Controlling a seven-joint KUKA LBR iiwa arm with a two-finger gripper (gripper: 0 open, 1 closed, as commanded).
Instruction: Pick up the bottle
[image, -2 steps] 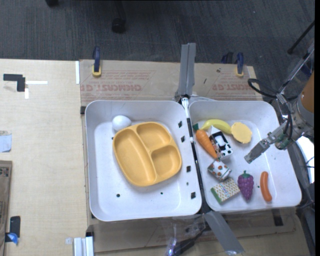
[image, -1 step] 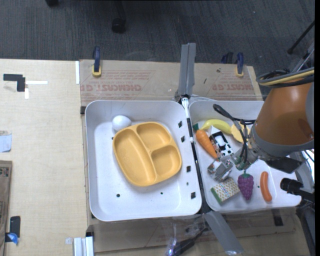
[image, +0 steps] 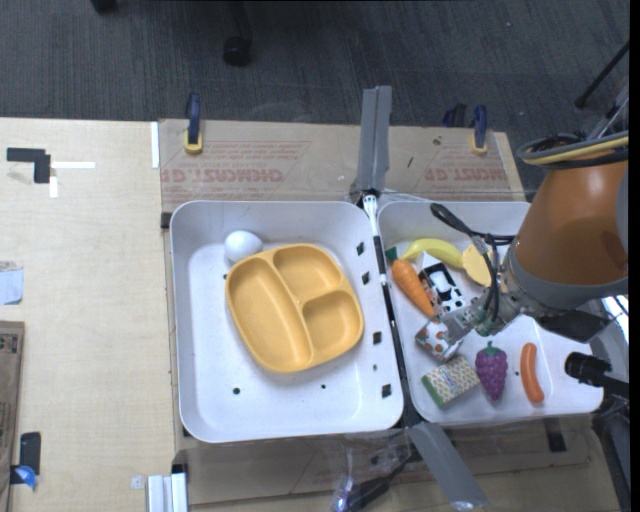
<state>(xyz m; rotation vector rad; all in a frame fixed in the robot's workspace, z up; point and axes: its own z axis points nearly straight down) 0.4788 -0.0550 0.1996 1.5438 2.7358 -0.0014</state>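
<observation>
Looking down, I see the hand (image: 462, 325) low in the right white bin (image: 560, 400); its state I cannot tell. No bottle I can identify; purple plastic grapes (image: 491, 370) lie just below it.

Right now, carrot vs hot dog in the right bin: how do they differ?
The carrot is orange with a green top, tapered, and lies slanted near the bin's left wall; the hot dog is redder, round at both ends, and lies nearly upright in view near the right side. The carrot looks thicker; the hot dog slimmer. Both are toy foods lying flat in the right bin.
</observation>
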